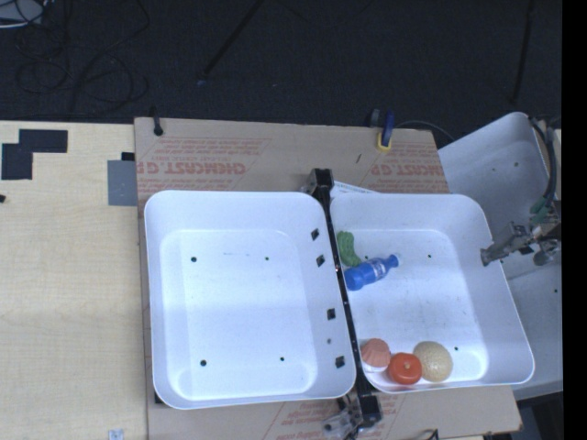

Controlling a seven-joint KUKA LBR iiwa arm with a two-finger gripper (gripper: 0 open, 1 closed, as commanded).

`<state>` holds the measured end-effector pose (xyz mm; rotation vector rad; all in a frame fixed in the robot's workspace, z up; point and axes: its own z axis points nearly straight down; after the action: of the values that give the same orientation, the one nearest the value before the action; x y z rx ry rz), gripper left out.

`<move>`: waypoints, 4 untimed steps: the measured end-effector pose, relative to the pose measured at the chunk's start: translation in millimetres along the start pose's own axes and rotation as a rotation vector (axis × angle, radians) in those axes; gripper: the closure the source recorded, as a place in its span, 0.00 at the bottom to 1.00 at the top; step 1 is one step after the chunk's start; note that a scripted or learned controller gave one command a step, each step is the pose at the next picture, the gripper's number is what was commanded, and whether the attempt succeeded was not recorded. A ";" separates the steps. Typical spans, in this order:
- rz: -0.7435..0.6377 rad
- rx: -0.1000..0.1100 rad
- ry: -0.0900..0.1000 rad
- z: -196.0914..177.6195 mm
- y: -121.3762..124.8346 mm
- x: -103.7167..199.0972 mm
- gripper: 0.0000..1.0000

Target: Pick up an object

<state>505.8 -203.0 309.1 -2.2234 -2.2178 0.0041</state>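
- The gripper [515, 244] was seen at the right edge of the right bin [477, 218], above its rim; whether it was parted or closed could not be determined.
- A blue bottle [369, 272] lay on its side well left of it, beside a green item [347, 245].
- A pink object [374, 352], red object [404, 368] and yellowish ball [433, 360] sat clustered at the near wall.
- The left bin [183, 218] adjoined.

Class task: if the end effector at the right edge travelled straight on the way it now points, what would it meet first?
The end effector points leftward; it would probably first cross the right bin's rim, then reach the blue bottle. Depth is unclear.
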 end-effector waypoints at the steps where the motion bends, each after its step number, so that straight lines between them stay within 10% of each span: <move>1: -0.001 -0.002 0.000 -10.5 7.3 -10.6 0.00; 2: -0.002 0.000 0.001 -19.8 7.1 -10.4 1.00; 4: -0.006 0.005 0.004 223.1 -32.2 123.3 1.00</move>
<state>473.3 -79.9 86.0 -2.2126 -2.2194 0.0051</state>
